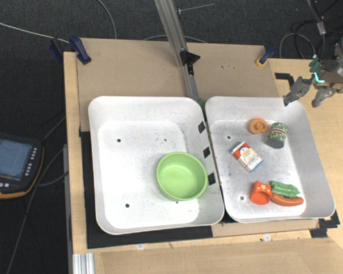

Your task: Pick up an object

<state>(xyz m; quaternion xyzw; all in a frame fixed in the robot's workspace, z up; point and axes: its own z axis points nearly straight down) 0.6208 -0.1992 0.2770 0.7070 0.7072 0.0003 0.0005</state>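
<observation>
End effector (pixel 306 93) seen open, nothing held, above right bin's (pixel 308 124) far corner. Can (pixel 277 135) and donut (pixel 258 125) lie just below-left; green bowl (pixel 182 176) well left.

You have two shallow white bins side by side on the surface: the left bin (pixel 103 119) and the right bin (pixel 314 153). The left bin holds one thing, a single light-green bowl (pixel 181 176). The right bin holds four things: one orange ring-shaped piece like a doughnut (pixel 257 125), one small can with a green and red label (pixel 276 135), one small white and orange carton (pixel 246 156), and one orange and green toy that looks like a carrot (pixel 276 193). That gives you five loose objects in all. You also have one tool (pixel 307 92), open, near the right bin's far corner, and two blue clamps, one (pixel 80 49) at the surface's far left and one (pixel 266 55) at the far right.
</observation>
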